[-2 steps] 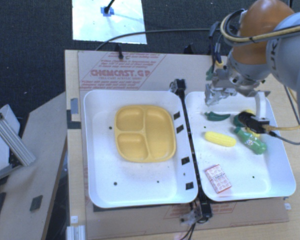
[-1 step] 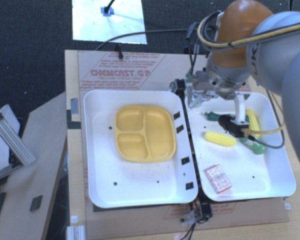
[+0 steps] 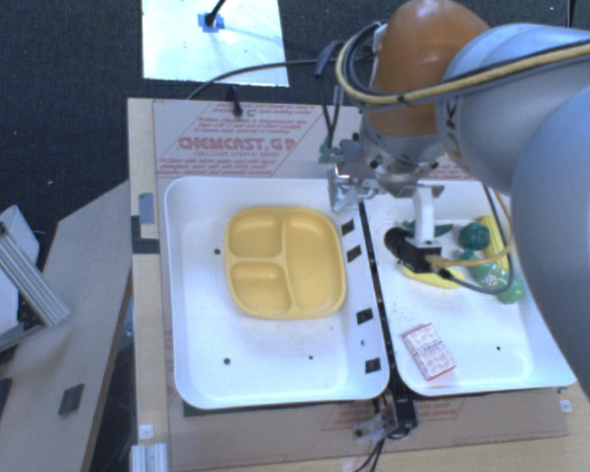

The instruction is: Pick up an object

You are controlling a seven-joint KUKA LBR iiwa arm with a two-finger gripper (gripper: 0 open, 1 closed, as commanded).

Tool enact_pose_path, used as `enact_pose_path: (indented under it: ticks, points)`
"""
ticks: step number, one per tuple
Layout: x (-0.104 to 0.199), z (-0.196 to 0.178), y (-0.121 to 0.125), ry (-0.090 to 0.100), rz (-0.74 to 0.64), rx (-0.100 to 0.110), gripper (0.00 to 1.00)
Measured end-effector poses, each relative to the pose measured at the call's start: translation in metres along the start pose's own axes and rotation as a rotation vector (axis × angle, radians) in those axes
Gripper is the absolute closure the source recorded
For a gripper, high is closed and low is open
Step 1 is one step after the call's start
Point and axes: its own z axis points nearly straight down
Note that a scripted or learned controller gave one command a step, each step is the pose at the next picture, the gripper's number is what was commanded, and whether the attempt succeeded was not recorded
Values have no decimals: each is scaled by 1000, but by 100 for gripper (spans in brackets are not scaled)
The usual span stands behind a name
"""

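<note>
The left bin (image 3: pixel 192 362) holds a yellow tray (image 3: pixel 283 262) (three compartments).

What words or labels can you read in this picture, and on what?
"CHEMCAST GP": large red print on the pale sheet.
Smaller red lines above and below it: too blurred to read.
Print on the red and white packet in the right bin: too small to read.

Grey rounded arm (image 3: pixel 541 106); glossy orange band (image 3: pixel 418 42) above wrist; yellow and black cables (image 3: pixel 346 67) looping past it.
</note>
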Motion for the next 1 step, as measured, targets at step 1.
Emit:
enact_pose_path:
  ticks: [1]
  points:
    - [21,7,-9,-2,3,2,100]
